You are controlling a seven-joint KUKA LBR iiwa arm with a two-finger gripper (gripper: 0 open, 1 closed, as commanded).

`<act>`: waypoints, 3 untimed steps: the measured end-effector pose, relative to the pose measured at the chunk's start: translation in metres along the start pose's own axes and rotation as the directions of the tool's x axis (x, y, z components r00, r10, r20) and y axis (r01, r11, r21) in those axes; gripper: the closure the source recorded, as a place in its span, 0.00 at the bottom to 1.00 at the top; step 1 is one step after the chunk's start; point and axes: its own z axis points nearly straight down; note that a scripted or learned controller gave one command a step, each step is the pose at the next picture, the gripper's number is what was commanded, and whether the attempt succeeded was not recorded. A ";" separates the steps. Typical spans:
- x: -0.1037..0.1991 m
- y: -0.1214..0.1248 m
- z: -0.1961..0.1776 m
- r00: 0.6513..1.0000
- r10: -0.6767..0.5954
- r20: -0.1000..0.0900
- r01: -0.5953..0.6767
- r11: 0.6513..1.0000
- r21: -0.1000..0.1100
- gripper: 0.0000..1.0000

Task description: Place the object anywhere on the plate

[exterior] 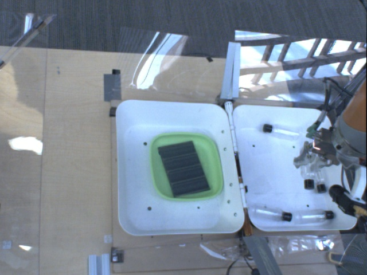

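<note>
Gripper (312, 159) low at right bin's (252, 125) right edge among clear tubes (279, 130), finger state unreadable; green plate (213, 171) bearing dark block (183, 168); placement pending.

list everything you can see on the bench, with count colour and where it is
white bins: 2, white, side by side on the wooden bench
plate: 1, light green, square with rounded corners, middle of the left bin
ridged block: 1, dark grey, lying tilted on the plate
clear tubes with black caps: about 4, transparent with black ends, in the right bin: one near its top left, two along its bottom edge, and what looks like one more near the gripper
metal rail: 1, grey, beyond the gap between the bins
small bracket: 1, grey, on the bench beyond the left bin's corner
arm: 1, grey with orange band, at the right edge
gripper: 1, grey, low over the right side of the right bin
</note>
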 end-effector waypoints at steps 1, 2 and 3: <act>0.000 0.000 0.000 1.000 0.000 0.000 0.000 1.000 0.000 0.00; -0.026 0.088 -0.031 1.000 0.020 0.002 -0.020 1.000 -0.002 0.00; -0.050 0.042 -0.114 0.992 0.124 0.002 -0.124 0.992 -0.003 0.00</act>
